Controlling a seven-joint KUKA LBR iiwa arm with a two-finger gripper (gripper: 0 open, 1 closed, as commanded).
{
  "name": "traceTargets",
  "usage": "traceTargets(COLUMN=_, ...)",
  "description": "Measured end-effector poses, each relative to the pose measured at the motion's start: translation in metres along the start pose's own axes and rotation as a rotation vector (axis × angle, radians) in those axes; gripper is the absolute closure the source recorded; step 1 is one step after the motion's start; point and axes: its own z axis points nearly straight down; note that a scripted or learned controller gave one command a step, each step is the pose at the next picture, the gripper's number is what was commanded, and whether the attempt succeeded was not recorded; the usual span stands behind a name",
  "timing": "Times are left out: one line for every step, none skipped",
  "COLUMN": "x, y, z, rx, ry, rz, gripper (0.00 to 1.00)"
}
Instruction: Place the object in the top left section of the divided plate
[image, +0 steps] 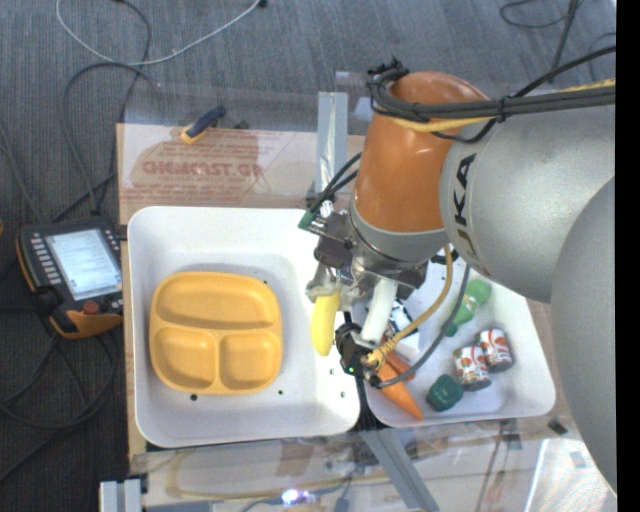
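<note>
The yellow plate (215, 332) sits in the left bin (180, 225) with nothing in any of its parts, so the job is not done yet. A yellow banana (322, 318) hangs under the gripper (330, 290), just past the plate's right edge. I cannot tell if it is really held. The right bin (535, 385) holds toy food and cans (482, 358). Cables lie on the grey carpet (60, 120) around the counter.

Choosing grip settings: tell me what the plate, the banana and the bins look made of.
Plate: looks like moulded plastic, matte yellow-orange, with soft rounded dividers and only a dull sheen.
Banana: probably a plastic toy, judging by its even yellow and smooth skin; real fruit cannot be ruled out.
Bins: apparently thin white plastic or coated sheet, smooth, with rounded corners and faint gloss.
</note>
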Motion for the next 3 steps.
traceTargets(x=0.004, y=0.003, z=0.035, rx=0.001, ry=0.000, rz=0.013, gripper=1.00)
traceTargets(x=0.003, y=-0.016, z=0.000, rx=0.001, ry=0.001, rz=0.012, gripper=1.00)
traceTargets(x=0.003, y=-0.017, z=-0.006, rx=0.005, ry=-0.007, rz=0.011, gripper=1.00)
